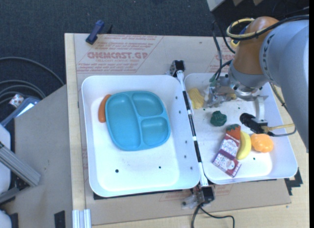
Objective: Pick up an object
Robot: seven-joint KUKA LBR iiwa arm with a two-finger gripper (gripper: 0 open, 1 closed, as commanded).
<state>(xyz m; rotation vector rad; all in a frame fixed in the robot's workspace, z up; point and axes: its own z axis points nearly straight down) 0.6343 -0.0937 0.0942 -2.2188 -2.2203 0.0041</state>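
- The grey two-finger gripper (pixel 214 96) hangs low over the right white plastic bin (pixel 284 165), just above the lumpy dark green broccoli toy (pixel 218 119); whether it grips anything I cannot tell.
- A good pick likely needs centring on that toy, clear of the pale yellow piece (pixel 196 98) left of the gripper.
- The glossy yellow banana (pixel 244 145), the smooth orange fruit (pixel 262 143) and the flat red carton (pixel 227 155) lie below the broccoli.

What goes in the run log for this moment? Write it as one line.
gripper low in right bin | beside yellow item | above green item | blue tray in left bin
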